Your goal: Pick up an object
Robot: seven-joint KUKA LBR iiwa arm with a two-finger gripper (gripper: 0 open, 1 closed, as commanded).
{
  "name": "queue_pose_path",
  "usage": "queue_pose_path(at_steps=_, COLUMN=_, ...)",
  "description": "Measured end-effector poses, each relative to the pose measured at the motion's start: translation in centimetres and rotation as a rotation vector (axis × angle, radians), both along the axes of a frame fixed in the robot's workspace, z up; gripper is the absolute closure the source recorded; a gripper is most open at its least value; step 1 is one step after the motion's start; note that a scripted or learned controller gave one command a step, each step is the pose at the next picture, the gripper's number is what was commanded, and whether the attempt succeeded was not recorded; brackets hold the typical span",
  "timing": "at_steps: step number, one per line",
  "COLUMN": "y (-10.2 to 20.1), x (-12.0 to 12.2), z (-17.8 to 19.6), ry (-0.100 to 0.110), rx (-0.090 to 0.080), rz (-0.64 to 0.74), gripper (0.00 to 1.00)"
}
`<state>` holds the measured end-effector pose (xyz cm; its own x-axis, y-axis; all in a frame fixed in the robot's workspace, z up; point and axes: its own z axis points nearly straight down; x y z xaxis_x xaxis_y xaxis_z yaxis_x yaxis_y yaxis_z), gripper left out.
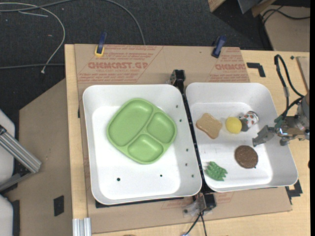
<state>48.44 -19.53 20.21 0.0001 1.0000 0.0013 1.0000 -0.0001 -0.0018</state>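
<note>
Objects in the right bin (266, 95) number five; jaw state of the gripper (261, 139) unclear.

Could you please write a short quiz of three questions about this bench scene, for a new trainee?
1. True or false: the green divided plate lies in the right bin.
2. Which item in the right bin lies nearest the gripper? A) tan cracker-shaped piece B) brown round disc C) green leafy piece
3. Fill in: the yellow ball rests between the tan piece and a small ______ object.

Key:
1. False; it lies in the left bin.
2. B.
3. Red-and-white; its exact kind is too small to tell.
</note>
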Motion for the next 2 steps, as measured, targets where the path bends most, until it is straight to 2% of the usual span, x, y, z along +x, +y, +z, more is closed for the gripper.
queue_pose_path(at_steps=1, y=0.0, x=0.0, z=0.0, ry=0.000, rx=0.000, rz=0.000, gripper=0.00)
queue_pose_path(at_steps=2, y=-0.3, x=0.9, z=-4.7, ry=0.000, rx=0.000, rz=0.000, gripper=0.00)
